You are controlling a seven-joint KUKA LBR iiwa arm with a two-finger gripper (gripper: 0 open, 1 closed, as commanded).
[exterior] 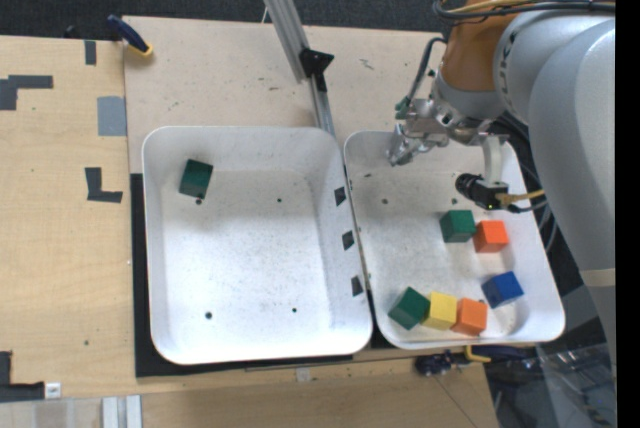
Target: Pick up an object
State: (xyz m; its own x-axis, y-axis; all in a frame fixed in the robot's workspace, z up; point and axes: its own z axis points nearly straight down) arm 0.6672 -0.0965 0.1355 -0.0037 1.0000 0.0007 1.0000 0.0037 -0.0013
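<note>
From where I stand, the arm is in the approach step: its gripper hangs over the far end of the right bin, above bare white floor, with nothing between its fingers. Whether they are apart or together I cannot tell at this size.

The things to pick lie nearer me in that bin: a green cube touching an orange cube, a blue cube just beyond them, and a row of dark green block, yellow cube and orange block against the near wall. A lone green cube sits in the left bin.

Next, I judge, the gripper must travel over a block and descend squarely. The blocks look hard, matt and sharp-edged; the crowded ones leave little room beside them. The bins are smooth, speckled plastic with rounded rims, on a pale wooden bench.
</note>
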